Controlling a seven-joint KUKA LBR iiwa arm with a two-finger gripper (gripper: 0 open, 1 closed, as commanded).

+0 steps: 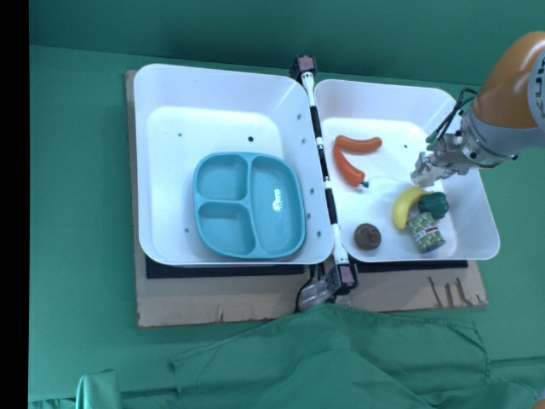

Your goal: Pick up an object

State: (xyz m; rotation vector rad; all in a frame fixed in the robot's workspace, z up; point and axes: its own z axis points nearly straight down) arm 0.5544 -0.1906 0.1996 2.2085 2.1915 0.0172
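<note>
While green cloth (77, 186) covers the whole bench and rises as a backdrop behind it, a flat sheet of brown cardboard (221, 301) lies on the cloth and carries the two shallow white plastic bins side by side. A loose fold of the same green fabric (341, 356) bunches up at the near edge, overlapping the cardboard's front. Between the bins runs a thin white-and-black rod (322, 156) with a dark fitting at each end.

The left bin (170, 92) holds a light blue plastic plate with three compartments (249, 204), resting flat toward the bin's near right part.

The right bin (375, 96) holds the pickable things. Two orange sausage-shaped toys lie near its middle: one (358, 144) roughly crosswise, the other (348, 167) slanting just below it, their left ends close together. A round brown cookie-like disc (368, 236) sits near the front wall. Toward the right, a yellow toy banana (405, 206), a dark green pepper-like toy (434, 203) and a small patterned green-and-white can (425, 232) cluster together, touching or nearly so.

The grey arm with its orange band reaches in from the right, and its two-finger gripper (423, 174) hangs just above the banana's upper end. Whether it touches anything cannot be told.
</note>
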